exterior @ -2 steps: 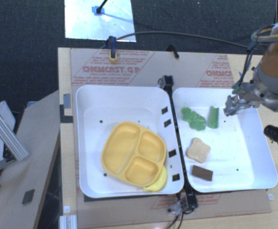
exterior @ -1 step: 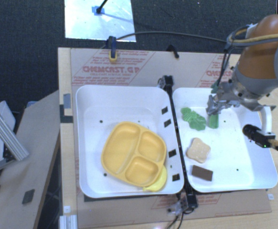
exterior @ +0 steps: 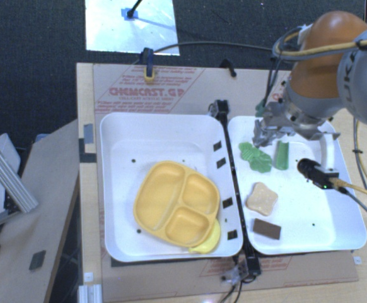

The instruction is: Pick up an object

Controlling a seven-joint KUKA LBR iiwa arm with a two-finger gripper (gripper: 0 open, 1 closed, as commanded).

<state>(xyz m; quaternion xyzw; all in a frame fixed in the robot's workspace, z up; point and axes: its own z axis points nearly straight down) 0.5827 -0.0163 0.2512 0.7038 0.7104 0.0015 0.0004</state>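
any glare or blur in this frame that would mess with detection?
Camera view: strong glare on the shiny sheet at the top, washed nearly white. White bins are bright but the yellow tray, toast piece and brown block stay distinct. Gripper area is soft and shadowed, detail muddy. Overall slightly low sharpness.

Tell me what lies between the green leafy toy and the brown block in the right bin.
In the camera view, a toast-like slice lies between the green leafy toy and the brown block.

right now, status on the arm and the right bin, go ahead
Tool low over right bin, above green leafy piece. Nothing seen gripped. Green stick, toast slice, brown block lie apart.
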